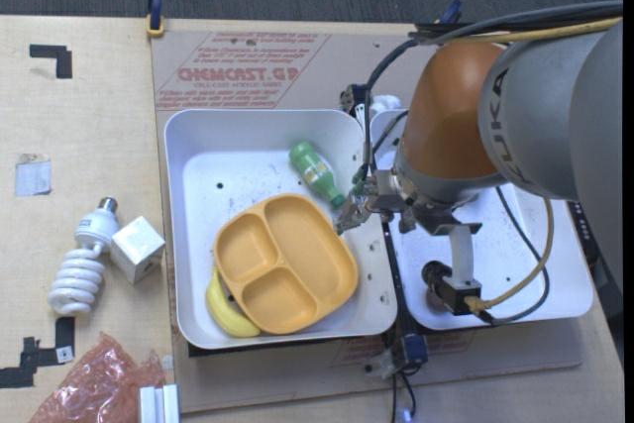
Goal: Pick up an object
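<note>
Beside the green bottle, perhaps the hand.

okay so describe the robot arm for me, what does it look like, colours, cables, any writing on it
The arm is thick and rounded, in smooth grey, with a glossy orange band above the wrist. Part of dark lettering runs down the grey shell beside that band. Black cables and a yellowish hose loop around the wrist. The tool is small, metallic and dark.
</note>
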Tool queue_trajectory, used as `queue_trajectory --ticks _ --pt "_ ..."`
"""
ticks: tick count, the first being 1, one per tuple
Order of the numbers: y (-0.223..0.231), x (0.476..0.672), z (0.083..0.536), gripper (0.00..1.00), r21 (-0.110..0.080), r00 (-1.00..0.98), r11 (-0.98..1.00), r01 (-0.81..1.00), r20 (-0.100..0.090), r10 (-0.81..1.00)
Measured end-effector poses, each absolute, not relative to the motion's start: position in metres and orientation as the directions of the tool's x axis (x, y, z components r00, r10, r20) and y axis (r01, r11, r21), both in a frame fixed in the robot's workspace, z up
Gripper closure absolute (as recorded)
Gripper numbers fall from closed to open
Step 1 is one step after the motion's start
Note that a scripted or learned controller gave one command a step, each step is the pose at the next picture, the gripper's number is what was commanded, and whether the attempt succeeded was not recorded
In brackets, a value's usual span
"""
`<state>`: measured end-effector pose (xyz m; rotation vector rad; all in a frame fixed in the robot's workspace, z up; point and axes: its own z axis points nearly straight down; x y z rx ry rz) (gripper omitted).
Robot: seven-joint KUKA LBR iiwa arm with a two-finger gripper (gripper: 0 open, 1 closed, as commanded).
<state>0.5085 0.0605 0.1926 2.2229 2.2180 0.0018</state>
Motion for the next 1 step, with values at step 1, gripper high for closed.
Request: queue_trajectory --ticks 1 --pt "0.0365 0.5828 0.1923 0.0 0.001 0.002 -0.002 1.0 -0.001 1.0"
